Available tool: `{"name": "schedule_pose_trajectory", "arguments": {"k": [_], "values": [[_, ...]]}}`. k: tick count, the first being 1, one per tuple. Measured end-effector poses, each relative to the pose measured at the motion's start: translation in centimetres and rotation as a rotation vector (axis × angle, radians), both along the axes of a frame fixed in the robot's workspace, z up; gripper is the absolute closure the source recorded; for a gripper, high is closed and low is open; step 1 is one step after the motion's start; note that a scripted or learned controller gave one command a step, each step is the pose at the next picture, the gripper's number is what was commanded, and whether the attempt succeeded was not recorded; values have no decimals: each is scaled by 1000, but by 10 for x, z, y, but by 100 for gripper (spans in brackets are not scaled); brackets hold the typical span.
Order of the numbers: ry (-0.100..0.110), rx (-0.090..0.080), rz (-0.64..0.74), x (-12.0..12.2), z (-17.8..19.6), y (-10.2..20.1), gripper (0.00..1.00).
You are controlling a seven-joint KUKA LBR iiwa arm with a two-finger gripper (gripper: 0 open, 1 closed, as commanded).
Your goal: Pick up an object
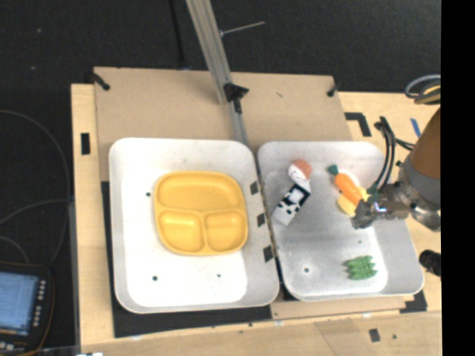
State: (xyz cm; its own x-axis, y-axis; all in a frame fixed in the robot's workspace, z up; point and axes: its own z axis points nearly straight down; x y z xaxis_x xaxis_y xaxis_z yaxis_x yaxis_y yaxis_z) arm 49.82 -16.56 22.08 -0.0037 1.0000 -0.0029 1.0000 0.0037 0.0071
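The left bin (pixel 133 273) holds a yellow divided tray (pixel 200 212). In the right bin (pixel 326 265) lie a black-and-white block (pixel 290 203), an orange-topped egg shape (pixel 299 171), a green toy (pixel 361 268) and an orange carrot toy (pixel 347 188). The gripper (pixel 365 215) sits just beside the carrot; its grip state cannot be told.

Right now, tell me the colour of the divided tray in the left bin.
Yellow tray, clear in the camera view.

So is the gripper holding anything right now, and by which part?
Cannot be told. The gripper sits right beside the yellow and orange toy in the right bin, but no grasp is visible.
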Motion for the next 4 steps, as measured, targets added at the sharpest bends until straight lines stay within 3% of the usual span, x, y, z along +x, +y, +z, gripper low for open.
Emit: {"name": "schedule_pose_trajectory", "arguments": {"k": [1, 2, 4], "values": [[-3, 0, 1, 3, 62, 6, 100], [3, 1, 1, 4, 76, 5, 100], [5, 2, 3, 48, 79, 100, 100]]}}
